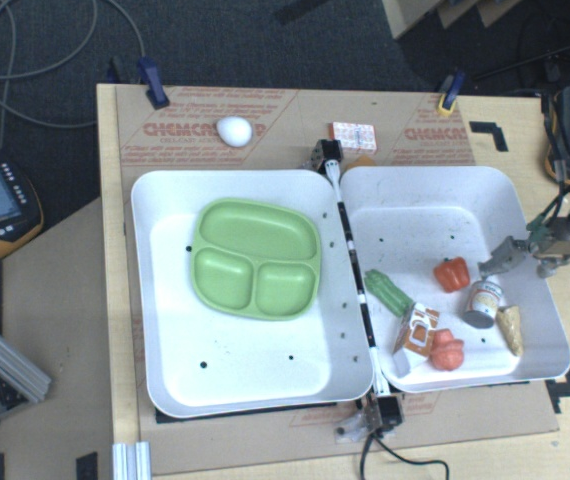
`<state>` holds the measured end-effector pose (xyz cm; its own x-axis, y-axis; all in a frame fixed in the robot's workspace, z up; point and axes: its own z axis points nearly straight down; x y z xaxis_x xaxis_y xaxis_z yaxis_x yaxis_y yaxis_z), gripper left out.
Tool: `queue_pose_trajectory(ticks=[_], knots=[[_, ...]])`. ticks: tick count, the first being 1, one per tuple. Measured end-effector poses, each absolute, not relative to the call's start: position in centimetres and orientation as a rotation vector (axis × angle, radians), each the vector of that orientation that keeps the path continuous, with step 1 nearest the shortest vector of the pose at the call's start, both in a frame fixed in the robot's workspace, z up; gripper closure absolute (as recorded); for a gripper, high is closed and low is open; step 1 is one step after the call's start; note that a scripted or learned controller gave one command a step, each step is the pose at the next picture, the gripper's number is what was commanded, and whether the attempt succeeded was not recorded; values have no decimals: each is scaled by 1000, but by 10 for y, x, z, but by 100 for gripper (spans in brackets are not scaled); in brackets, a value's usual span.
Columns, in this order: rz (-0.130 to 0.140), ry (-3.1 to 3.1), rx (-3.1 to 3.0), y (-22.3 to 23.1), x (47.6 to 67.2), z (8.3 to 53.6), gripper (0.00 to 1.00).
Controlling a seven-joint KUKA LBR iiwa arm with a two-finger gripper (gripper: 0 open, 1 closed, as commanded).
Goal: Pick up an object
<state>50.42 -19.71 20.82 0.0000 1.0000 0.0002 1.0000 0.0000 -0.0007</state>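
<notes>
Cardboard-topped bench: right white bin (435, 193) holds a small silver can (482, 302) just below-left of the gripper (510, 253), whose fingers' state I cannot tell; seemingly nothing held.

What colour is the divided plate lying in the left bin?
Light green. The plate shows best in the camera view, lying in the left bin.
</notes>
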Motion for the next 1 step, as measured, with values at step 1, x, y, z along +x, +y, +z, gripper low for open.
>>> queue_pose_trajectory(ticks=[1], knots=[[2,-2221,-2218,-173,561,89,0]])
